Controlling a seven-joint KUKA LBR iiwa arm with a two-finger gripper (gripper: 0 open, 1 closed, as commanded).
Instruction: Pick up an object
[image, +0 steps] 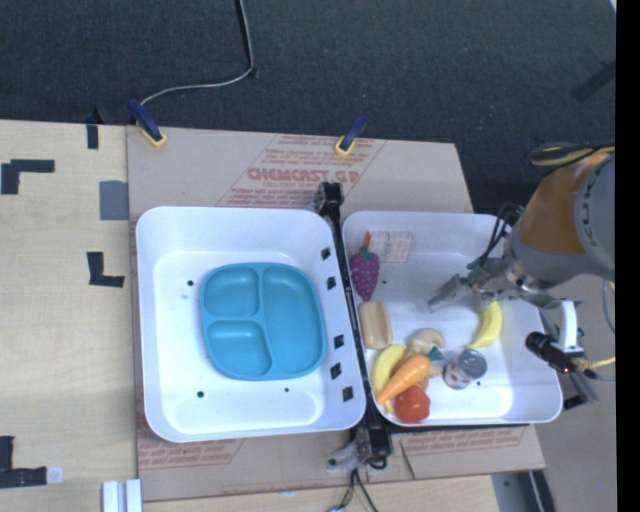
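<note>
Plainly nothing is lifted yet; the jaws (447, 293) hang low in the right bin (520, 405), pointing toward its middle, and whether they stand apart or together I cannot tell, but nothing shows between them; the banana (489, 324) lies just beside the wrist, the nearest thing to take; the grapes (364, 272) lie by the left wall, with the bread slice (374, 324), carrot (404, 376), tomato (412, 404) and small can (464, 367) clustered toward the front; the left bin (160, 330) holds a blue divided plate (263, 320); both bins sit on the worktop (50, 300); by my reading the grasp and the lift both remain to be done.
</note>
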